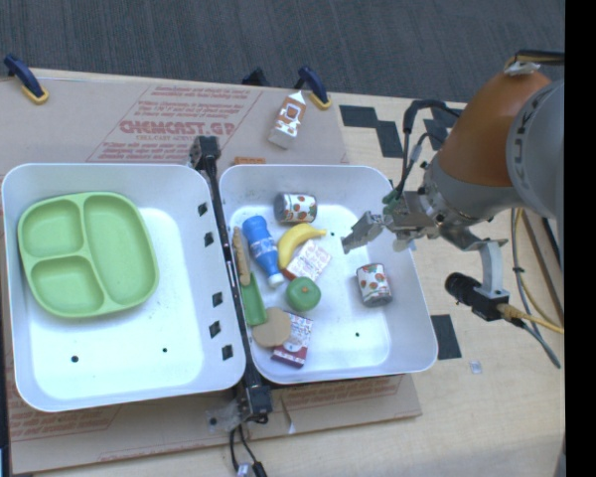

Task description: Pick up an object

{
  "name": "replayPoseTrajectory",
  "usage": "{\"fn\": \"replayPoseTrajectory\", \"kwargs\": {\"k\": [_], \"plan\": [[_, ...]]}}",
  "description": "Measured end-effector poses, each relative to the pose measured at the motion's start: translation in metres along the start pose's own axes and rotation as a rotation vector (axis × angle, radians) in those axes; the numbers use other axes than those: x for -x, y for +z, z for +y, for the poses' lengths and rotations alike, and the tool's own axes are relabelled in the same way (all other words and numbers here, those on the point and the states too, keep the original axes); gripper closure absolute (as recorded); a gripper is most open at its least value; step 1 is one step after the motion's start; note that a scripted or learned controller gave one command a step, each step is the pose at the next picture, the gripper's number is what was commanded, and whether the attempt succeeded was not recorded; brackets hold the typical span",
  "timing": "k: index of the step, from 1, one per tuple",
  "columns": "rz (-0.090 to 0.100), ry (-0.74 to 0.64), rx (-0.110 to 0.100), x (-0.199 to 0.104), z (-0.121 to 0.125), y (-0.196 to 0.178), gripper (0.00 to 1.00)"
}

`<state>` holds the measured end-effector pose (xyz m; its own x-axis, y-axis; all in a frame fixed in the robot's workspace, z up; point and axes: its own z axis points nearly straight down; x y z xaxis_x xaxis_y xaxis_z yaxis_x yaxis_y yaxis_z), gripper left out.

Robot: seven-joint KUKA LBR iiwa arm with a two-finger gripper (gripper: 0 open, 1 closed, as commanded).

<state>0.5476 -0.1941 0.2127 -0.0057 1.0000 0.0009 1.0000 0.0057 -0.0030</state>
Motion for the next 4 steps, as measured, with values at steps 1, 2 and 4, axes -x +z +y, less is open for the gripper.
{"fn": "replayPoseTrajectory", "kwargs": {"k": [1, 2, 4], "plan": [[-0.001, -0.002, 0.0, -0.065, 0.01, 0.121, 0.0], [-0.001, -0.004, -0.002, -0.064, 0.01, 0.111, 1.0], [-0.003, -0.001, 0.007, -0.078, -0.069, -0.102, 1.0]]}}
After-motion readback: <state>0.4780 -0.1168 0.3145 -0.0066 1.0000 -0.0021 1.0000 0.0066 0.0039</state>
